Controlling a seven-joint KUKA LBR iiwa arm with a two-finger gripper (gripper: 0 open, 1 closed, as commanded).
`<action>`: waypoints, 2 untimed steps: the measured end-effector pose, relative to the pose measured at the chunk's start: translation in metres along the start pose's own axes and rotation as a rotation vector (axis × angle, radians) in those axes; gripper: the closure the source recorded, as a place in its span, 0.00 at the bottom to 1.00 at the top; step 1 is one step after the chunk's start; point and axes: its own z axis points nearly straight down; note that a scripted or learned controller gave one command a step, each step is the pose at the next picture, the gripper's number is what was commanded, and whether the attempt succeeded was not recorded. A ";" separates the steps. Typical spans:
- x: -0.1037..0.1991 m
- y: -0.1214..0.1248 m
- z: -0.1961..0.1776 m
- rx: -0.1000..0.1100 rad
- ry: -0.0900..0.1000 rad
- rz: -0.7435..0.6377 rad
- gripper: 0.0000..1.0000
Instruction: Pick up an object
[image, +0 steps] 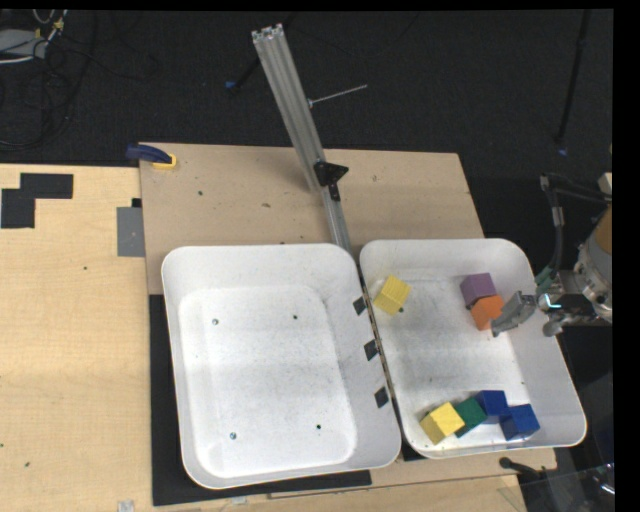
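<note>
Nothing is lifted yet; the jaws (515, 312) hang at the right bin's (440, 255) right rim, just beside the orange block (484, 312); their spread I cannot tell; the grasp remains.

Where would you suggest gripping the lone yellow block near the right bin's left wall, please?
Probably from straight above, fingers closing across two opposite side faces of the yellow block. It stands apart from the other blocks, but the right bin has its left wall just beside it, so I would set the fingers along that wall rather than one between block and wall.
</note>
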 end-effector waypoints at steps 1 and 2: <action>-0.001 0.001 -0.002 -0.005 -0.002 0.001 0.00; 0.008 0.001 0.045 0.000 0.000 0.001 0.00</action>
